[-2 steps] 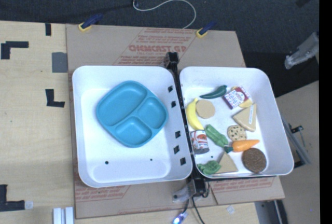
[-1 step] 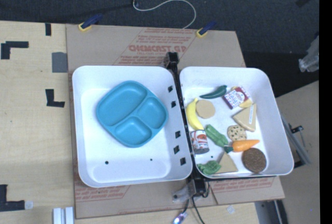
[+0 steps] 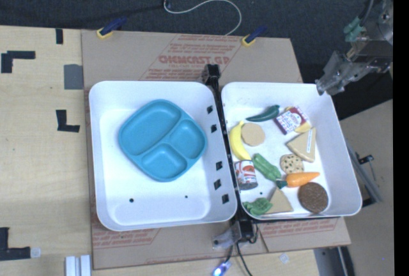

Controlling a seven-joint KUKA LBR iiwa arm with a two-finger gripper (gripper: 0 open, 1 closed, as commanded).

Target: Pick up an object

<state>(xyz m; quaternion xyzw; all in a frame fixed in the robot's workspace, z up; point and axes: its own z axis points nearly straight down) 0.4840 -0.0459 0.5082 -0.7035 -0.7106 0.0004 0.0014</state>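
Note:
The right bin holds several toy foods. Among them are a yellow banana, a tan round biscuit, a dark green pepper, a maroon packet, a cheese wedge, an orange carrot, a small can and a brown round patty. My gripper hangs at the far right corner of this bin, just outside its rim. It is apart from all the items, with nothing seen in it.
The left bin holds a blue divided plate. A black hinge strip runs between the two bins. Both bins rest on a cardboard sheet, and a white cable loops behind them.

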